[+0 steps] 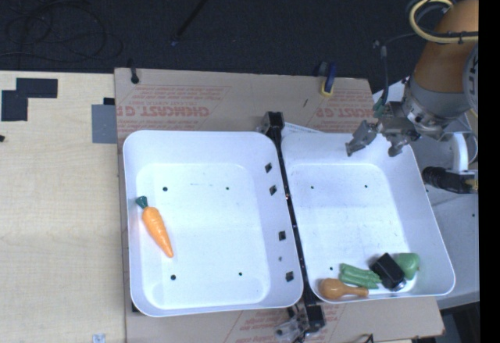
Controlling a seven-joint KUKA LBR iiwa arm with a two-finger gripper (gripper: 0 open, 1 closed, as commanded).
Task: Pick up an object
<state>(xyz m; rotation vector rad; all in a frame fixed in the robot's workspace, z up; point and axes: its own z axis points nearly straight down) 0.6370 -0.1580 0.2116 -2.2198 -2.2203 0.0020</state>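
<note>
- Gripper: over far rim of right bin, fingers spread apart, nothing betw. them.
- Carrot: in left bin, near its left wall, green top pointing to far side.
- Right bin, near-right corner (a tight cluster): green pod, black block touching it, green piece behind block, tan pear-shaped item at the near rim.

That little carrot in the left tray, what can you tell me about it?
The carrot looks like a small toy, smooth and plasticky: a bright orange tapered body with a dark green tuft at its upper end. It lies flat on the floor of the left bin, near the left wall, tip slanting toward the lower right. It touches no other object.
</note>
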